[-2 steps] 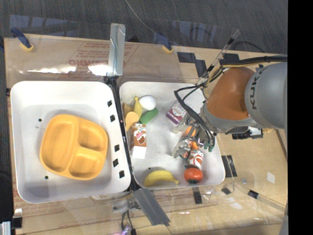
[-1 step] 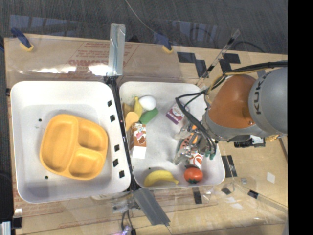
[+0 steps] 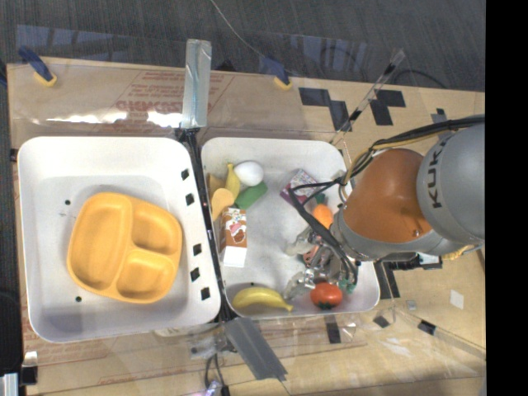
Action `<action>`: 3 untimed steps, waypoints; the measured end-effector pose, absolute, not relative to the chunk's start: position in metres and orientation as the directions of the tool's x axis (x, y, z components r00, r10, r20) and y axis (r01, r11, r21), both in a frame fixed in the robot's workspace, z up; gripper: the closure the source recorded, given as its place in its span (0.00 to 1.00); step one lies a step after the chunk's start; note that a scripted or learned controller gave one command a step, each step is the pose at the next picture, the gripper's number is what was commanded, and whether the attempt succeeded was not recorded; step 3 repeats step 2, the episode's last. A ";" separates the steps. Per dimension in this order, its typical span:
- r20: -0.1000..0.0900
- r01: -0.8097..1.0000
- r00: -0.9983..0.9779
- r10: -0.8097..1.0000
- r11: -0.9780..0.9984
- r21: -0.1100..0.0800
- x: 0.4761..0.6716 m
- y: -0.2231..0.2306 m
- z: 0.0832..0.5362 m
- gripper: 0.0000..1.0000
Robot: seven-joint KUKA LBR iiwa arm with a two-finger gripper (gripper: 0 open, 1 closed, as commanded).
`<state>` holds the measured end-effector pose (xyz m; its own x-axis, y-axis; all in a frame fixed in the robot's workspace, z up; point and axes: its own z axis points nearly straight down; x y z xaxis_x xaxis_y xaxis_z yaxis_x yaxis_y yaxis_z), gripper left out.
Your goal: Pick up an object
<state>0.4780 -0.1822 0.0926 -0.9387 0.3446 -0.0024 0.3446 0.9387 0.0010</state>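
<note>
Bananas first: nearest you, at the front wall of the right bin (image 3: 363, 299), a yellow banana (image 3: 261, 299) lies on its side. Just to its right sits a red tomato (image 3: 327, 294), close beside the end effector (image 3: 318, 272), which is low in the bin's front right corner. Its metal parts are tangled with cables, and you cannot tell from this angle how its fingers stand or whether they have anything between them; the tomato looks to be just beside it, perhaps touching.

Farther back, near the bin's left wall, you see a small carton (image 3: 234, 236) with a red and white label, lying flat. Beyond it, a green vegetable (image 3: 250, 194) rests against a white egg (image 3: 248, 172), with a yellow piece (image 3: 223, 196) just to their left. On the right, an orange carrot-like piece (image 3: 322, 215) shows under the cables, and behind it a purple-edged packet (image 3: 301, 181).

The arm's orange band (image 3: 388, 196) and grey link (image 3: 458, 184) hang over the bin's right side.

In the left bin (image 3: 41, 159), a yellow divided tray (image 3: 124, 246) lies in the middle, well apart from everything else. Both bins sit on the counter (image 3: 99, 89).
</note>
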 end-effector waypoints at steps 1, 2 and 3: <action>-0.002 0.253 -0.967 0.253 0.967 0.000 0.528 -0.195 0.093 0.00; -0.003 0.246 -0.969 0.246 0.969 0.001 0.479 -0.209 0.093 0.00; -0.003 0.246 -0.969 0.246 0.969 0.001 0.479 -0.209 0.093 0.00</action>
